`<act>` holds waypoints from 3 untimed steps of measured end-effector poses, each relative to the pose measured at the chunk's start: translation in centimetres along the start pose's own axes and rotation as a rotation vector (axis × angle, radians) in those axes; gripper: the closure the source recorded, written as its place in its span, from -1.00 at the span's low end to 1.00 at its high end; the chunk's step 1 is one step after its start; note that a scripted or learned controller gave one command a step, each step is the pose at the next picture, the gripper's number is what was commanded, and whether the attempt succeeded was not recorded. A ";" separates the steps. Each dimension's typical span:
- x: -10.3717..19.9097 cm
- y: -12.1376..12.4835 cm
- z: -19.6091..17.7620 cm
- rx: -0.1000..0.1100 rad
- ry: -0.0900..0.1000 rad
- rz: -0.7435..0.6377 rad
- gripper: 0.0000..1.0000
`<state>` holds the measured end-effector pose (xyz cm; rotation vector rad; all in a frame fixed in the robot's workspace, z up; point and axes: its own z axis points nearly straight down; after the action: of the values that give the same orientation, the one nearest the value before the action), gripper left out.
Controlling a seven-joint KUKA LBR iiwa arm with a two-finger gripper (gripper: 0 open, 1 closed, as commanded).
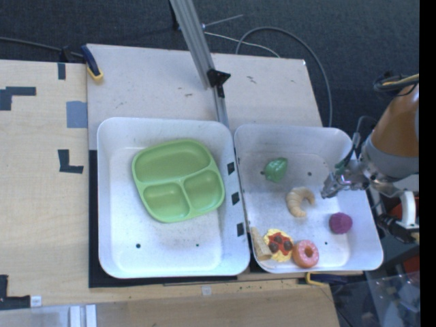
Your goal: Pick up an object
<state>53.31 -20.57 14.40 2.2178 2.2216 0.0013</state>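
Note:
The right bin [259, 142] holds a green leafy piece [276, 169], a tan croissant [300, 201], a purple ball [340, 222], a pink doughnut [305, 253] and a pizza slice [275, 244]. My gripper [332, 186] hangs over the bin's right side, just right of the croissant and above the purple ball. Nothing shows between its fingers. The grey wrist and orange band [398, 125] rise at the right edge.
The left bin [109, 182] bears a green three-compartment plate [178, 180]. A metal pole [194, 29] slants down to the bins' shared wall. A cable [300, 43] loops behind the right bin.

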 end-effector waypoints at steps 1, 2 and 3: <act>-0.1 0.3 -6.4 -0.003 -0.001 0.000 1.00; 0.0 0.4 -8.5 0.001 0.001 0.000 1.00; 6.1 2.2 -8.9 0.002 0.003 -0.007 1.00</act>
<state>55.46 -14.50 23.31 2.2129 2.2316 0.0026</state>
